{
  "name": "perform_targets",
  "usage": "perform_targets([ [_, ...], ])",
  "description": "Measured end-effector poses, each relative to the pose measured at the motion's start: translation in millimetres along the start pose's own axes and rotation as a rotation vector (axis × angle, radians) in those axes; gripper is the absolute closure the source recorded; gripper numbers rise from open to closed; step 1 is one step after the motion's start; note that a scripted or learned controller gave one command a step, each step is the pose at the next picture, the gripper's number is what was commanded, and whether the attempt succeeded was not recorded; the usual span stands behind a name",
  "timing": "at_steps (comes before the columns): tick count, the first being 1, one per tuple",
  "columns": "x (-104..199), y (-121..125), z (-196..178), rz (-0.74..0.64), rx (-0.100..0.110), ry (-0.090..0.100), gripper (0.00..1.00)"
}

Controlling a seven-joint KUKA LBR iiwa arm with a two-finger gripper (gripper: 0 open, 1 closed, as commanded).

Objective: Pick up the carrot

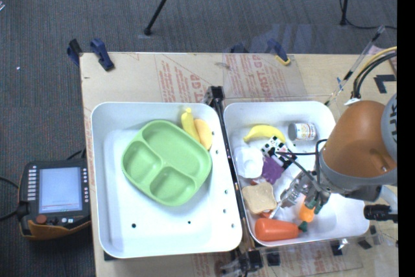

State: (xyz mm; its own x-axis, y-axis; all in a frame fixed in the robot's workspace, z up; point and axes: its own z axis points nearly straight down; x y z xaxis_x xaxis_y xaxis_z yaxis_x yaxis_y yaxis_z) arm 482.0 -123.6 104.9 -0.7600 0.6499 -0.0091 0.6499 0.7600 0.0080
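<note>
Left bin is holding a green divided plate at frame centre-left. In the right bin, the carrot is lying along the lower edge, just below a bread slice. The arm is reaching in from the right, orange band uppermost, wrist angling down-left. Gripper is hovering just above the carrot; finger spread cannot be made out.

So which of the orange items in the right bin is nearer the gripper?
The small orange piece right beside the gripper. The large carrot lies lower, along the bin's front wall, green tip pointing right.
</note>
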Motion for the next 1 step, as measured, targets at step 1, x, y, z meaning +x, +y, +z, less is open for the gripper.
perform_targets([
  [1, -6.3, -13.8, -82.3, 0.235, 0.008, 0.007, 1.00],
])
